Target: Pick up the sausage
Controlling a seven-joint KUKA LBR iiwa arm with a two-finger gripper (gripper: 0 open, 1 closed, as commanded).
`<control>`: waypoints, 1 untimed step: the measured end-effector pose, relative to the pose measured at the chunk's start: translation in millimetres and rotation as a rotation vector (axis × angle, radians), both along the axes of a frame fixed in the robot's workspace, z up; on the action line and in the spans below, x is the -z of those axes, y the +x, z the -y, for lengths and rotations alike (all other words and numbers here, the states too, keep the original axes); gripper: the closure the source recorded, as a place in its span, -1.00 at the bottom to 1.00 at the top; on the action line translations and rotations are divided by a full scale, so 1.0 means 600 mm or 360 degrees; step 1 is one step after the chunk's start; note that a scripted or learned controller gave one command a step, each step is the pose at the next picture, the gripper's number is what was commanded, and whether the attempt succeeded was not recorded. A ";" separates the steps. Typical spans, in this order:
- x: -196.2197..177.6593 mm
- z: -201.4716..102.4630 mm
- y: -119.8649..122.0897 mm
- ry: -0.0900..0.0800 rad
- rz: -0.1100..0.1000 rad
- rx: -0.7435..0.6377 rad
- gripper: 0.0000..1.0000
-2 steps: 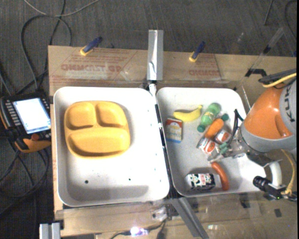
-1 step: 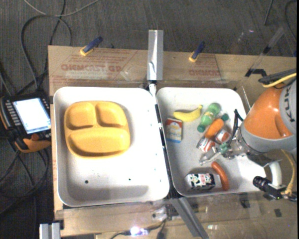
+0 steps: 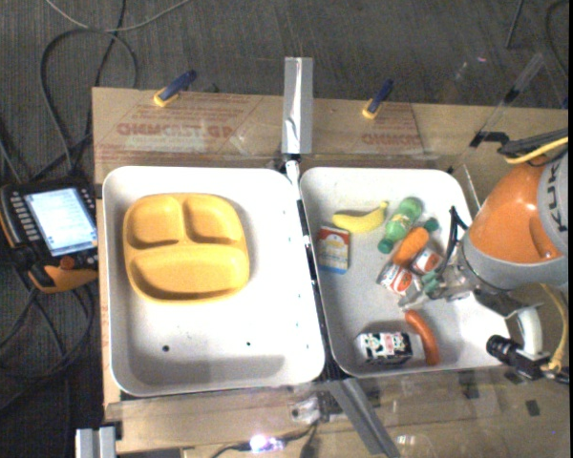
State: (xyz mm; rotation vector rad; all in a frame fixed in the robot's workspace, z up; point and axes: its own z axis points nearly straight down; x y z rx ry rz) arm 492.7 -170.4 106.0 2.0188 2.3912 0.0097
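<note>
The sausage point(image 3: 423, 337) is a short reddish-orange link lying at a slant near the front of the right bin point(image 3: 349, 299), next to a dark can point(image 3: 384, 345). My gripper point(image 3: 436, 284) hangs low over the bin's right side, just behind the sausage's upper end and beside a small red and white packet point(image 3: 399, 277). The grey wrist and the orange band point(image 3: 520, 222) cover the bin's right wall. Nothing is visibly held.
Behind the gripper lie a carrot point(image 3: 413, 244), a green bottle point(image 3: 402, 219), a banana point(image 3: 359, 218) and a red and white carton point(image 3: 333, 250). The left bin point(image 3: 210, 337) holds a yellow divided plate point(image 3: 186, 246). A pendant point(image 3: 48, 222) sits off the bench at left.
</note>
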 end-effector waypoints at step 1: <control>-0.012 -0.003 0.001 0.0003 -0.0002 -0.0005 1.00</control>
